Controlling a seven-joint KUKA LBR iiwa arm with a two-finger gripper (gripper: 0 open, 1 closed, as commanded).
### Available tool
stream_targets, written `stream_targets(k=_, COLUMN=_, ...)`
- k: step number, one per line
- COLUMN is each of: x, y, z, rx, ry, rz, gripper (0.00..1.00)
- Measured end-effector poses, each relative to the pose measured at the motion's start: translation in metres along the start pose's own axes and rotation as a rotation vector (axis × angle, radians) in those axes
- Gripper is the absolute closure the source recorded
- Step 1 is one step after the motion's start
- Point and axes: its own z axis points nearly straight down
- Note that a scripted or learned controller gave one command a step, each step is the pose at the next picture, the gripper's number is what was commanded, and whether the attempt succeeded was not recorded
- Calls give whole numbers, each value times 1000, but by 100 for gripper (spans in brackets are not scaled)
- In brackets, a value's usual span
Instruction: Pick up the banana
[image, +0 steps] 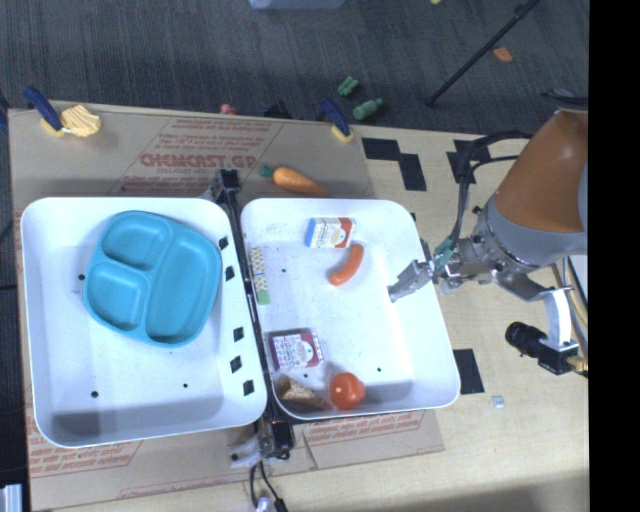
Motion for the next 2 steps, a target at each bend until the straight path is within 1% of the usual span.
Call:
stream_targets(k=1, x=130, y=-18, z=53, rx=2, ry=2, rz=-12, gripper=0)
stream_targets(k=2, x=136, y=74, z=62, rx=-1, ry=0, rz=-87, gripper=0)
